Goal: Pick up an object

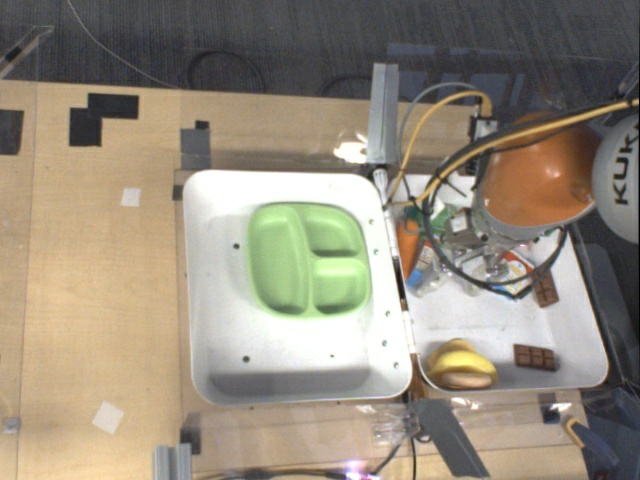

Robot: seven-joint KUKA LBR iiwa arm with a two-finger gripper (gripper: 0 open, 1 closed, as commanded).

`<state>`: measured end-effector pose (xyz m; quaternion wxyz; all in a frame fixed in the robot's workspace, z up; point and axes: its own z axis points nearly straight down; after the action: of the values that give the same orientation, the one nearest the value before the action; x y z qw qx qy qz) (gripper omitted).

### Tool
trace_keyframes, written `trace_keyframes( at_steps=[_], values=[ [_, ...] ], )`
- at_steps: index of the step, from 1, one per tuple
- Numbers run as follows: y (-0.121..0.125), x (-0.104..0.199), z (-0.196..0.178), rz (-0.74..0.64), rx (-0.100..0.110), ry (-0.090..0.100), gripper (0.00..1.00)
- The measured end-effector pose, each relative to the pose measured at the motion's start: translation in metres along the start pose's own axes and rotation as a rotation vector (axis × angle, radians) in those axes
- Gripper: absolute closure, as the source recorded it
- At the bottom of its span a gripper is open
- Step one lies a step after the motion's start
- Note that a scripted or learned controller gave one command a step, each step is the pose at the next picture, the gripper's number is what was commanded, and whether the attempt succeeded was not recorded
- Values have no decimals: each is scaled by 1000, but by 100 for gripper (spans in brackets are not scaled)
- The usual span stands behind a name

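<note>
My gripper [462,256] hangs low over the upper left part of the right bin [500,323], under the orange wrist band and a tangle of cables. Just to its left an orange carrot-like piece [408,244] lies against the bin's left wall, with a small clear and blue item [424,276] below it. A yellow banana-like toy [460,364] rests at the bin's front left. One brown chocolate bar [534,358] lies at the front right, and another [545,291] sits to the right of the gripper.
The left bin [215,298] holds a green divided plate [305,258] near its middle. A metal post [384,118] stands behind the gap between the two bins. Bare white floor of the right bin shows between the gripper and the banana.
</note>
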<state>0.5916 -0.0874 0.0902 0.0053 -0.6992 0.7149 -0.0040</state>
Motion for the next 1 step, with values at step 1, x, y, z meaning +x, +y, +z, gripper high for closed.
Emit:
trace_keyframes(
  at_steps=[1],
  values=[
    [-4,-4,-15,0,12,-7,100]
  ],
)
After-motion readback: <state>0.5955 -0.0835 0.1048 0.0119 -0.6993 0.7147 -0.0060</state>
